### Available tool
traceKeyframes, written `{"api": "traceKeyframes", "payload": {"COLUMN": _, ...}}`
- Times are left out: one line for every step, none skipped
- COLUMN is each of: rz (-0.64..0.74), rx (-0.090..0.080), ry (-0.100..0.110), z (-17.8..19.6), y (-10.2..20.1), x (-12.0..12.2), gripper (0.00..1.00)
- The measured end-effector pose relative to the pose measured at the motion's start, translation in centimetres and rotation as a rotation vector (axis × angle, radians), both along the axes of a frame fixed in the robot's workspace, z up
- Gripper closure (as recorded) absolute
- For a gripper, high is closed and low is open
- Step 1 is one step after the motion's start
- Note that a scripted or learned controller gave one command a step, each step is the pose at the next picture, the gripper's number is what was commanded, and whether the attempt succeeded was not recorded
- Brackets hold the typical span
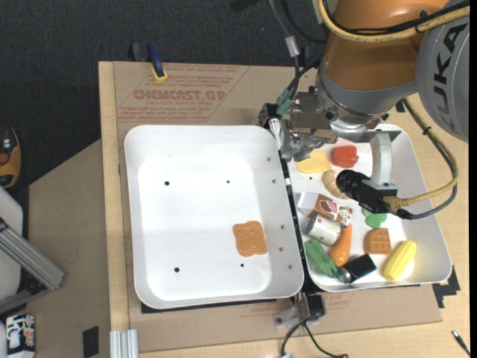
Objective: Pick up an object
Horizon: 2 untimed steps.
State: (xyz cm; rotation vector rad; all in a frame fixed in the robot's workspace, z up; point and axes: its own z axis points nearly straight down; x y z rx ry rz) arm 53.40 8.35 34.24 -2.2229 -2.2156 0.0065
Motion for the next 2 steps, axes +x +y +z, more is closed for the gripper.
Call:
{"api": "traceKeyframes", "payload": {"rz": 0.007, "rx": 0.001, "ry": -0.009, "z": -0.2, "y": 4.0, "x": 5.2, "gripper": 1.0}}
{"api": "traceKeyframes", "payload": {"rz": 0.002, "rx": 0.0, "ry": 0.004, "z": -5.0, "y": 3.8, "x": 1.3, "gripper": 1.0}}
